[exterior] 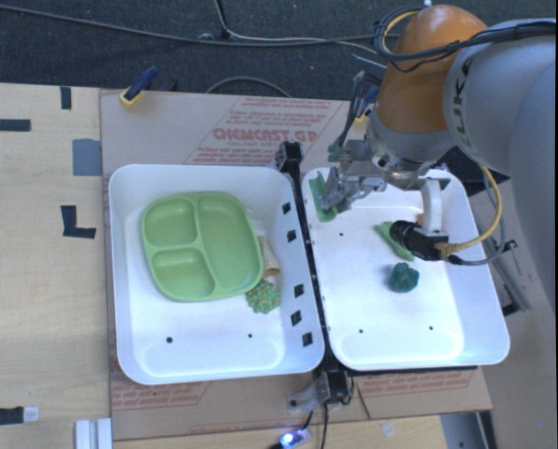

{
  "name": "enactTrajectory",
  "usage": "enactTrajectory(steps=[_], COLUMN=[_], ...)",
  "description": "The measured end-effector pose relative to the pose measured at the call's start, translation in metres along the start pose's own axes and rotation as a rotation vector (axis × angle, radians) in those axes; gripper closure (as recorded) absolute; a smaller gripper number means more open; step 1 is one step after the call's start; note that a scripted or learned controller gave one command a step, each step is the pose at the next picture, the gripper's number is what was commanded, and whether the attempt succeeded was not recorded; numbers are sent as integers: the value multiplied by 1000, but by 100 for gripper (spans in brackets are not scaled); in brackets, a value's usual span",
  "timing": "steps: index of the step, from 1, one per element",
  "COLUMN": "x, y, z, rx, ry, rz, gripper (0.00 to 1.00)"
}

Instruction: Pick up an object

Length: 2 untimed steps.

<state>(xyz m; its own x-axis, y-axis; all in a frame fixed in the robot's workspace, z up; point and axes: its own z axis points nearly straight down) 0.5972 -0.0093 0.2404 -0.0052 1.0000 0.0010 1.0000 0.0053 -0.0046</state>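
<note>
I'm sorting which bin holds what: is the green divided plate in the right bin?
No. The green divided plate lies in the left bin, while the right bin holds a small dark green object.

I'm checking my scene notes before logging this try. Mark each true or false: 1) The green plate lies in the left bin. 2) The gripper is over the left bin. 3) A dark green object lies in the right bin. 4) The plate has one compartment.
1) True: the green plate lies in the left bin.
2) False: the gripper is over the right bin.
3) True: the dark green object lies there.
4) False: it has three compartments.
</note>
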Motion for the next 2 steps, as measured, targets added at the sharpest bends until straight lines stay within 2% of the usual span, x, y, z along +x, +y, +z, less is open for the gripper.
enactTrajectory(steps=[2], x=[103], y=[-32], z=[27], rx=[0], ry=[0], rz=[-1], gripper=[100])
